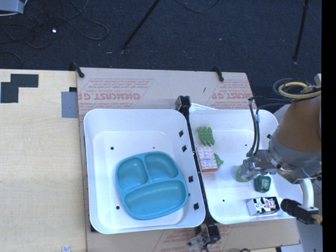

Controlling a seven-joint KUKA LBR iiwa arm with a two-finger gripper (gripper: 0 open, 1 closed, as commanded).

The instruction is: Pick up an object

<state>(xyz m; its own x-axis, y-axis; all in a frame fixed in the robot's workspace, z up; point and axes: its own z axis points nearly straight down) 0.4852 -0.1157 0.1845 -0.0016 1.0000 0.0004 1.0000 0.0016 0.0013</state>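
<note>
Where bins meet, boxy carton (pixel 207 159)

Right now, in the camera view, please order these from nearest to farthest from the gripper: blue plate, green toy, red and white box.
From the gripper:
1. Red and white box, left of it, same bin.
2. Green toy, farther up along the divider.
3. Blue plate, in the left bin.
</note>
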